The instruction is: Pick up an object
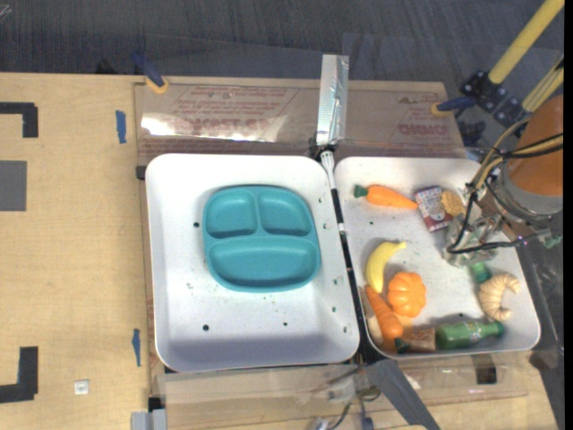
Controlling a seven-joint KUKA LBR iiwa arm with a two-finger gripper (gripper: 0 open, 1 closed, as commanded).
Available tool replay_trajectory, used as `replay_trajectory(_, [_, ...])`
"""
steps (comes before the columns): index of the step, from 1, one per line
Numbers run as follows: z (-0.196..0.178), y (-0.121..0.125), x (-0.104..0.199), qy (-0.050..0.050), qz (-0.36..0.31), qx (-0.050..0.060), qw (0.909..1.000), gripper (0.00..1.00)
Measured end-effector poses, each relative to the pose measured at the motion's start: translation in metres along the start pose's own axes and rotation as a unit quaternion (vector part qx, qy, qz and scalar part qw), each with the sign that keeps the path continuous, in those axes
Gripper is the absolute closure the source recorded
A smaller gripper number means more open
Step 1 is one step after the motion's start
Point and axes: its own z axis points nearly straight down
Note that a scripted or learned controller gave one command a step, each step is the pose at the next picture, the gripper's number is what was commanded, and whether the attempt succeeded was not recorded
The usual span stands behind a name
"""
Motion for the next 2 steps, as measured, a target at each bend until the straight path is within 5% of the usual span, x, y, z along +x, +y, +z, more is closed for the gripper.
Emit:
replay_trajectory(1, [0.001, 0.002, -0.001, -0.001, 0.0, -0.002, 1.0, 0.0])
replay_trajectory(2, [0.001, 0.027, -0.097, 0.0, -0.047, -0.002, 0.9989, 0.0])
